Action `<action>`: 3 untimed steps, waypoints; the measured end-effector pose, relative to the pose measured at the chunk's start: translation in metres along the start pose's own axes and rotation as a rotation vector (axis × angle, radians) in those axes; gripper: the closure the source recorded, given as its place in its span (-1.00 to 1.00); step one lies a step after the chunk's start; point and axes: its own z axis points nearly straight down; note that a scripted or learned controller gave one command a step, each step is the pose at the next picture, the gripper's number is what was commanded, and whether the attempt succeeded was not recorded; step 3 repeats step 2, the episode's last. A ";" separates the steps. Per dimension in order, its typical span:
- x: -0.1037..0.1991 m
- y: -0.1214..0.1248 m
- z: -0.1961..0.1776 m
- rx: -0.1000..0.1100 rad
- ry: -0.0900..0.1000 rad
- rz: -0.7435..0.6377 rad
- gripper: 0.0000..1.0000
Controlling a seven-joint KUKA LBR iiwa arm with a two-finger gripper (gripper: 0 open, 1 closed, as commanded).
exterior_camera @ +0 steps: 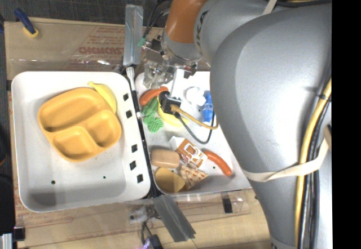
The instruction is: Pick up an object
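My gripper [153, 75] reaches down into the far end of the right bin [237, 183], just above an orange carrot-like piece [151, 96] and a green ridged toy [152, 115]. Beside them lies a yellow piece [169, 116] under a black cable. A blue and white object [206, 108] rests further right. At the near end sit a tan bread-like block [165, 158], a patterned snack pack [192, 158], an orange-red sausage [219, 163] and a yellow cup [169, 180]. The arm's bulk hides much of this bin.
The left bin [34, 186] holds a yellow divided tray [79, 123] with a banana [106, 96] at its far edge. A divider with black clips [135, 141] runs between the bins. Cardboard [67, 39] lies behind the bins, with a blue pen [25, 21] at far left.
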 end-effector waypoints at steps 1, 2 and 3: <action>0.011 -0.004 0.000 -0.002 0.001 0.171 1.00; 0.039 -0.016 -0.007 0.001 0.000 0.410 1.00; 0.039 -0.016 -0.007 0.001 0.000 0.410 1.00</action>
